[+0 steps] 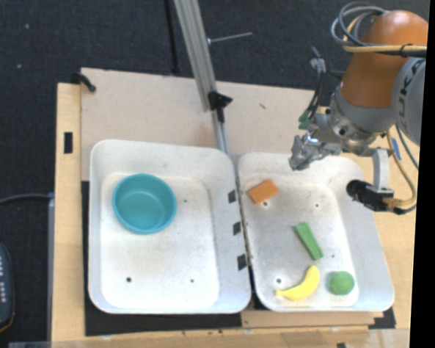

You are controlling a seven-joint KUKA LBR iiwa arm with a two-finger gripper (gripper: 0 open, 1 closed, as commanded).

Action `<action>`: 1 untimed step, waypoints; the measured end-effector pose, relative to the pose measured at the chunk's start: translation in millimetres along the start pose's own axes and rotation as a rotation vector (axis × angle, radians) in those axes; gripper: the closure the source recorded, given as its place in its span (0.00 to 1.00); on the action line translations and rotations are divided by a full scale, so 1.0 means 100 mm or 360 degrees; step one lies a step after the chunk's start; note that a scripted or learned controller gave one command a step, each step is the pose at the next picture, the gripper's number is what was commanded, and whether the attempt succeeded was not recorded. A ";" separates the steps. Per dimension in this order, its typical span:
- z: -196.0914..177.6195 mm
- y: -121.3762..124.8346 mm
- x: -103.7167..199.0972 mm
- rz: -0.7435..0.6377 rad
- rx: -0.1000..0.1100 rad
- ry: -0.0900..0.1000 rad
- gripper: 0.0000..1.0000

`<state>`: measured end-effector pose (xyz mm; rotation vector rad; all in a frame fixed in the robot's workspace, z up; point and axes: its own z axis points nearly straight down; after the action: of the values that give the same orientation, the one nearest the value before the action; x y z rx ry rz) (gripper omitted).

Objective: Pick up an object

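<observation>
Hand (301, 158) hangs over the far rim of the right bin (360, 237), carrying nothing; whether it is apart or together cannot be told. Nearest candidate: orange block (263, 191), just below-left of it. Green bar (308, 240), banana (301, 284) and green ball (342, 282) lie nearer the front. Teal bowl (144, 203) sits in the left bin (196, 279).

Four loose objects are found in the right bin (360, 237). An orange block (263, 191) lies near its upper left corner. A green bar (308, 240) lies slanted at mid-bin. A yellow banana (301, 285) and a green ball (341, 282) lie near the front wall, just apart.
</observation>
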<state>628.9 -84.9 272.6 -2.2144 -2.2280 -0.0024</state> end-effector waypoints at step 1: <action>-0.03 -0.19 0.46 -0.0001 0.0001 0.0000 1.00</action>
<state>609.4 -38.7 276.0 -2.2131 -2.2286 -0.0022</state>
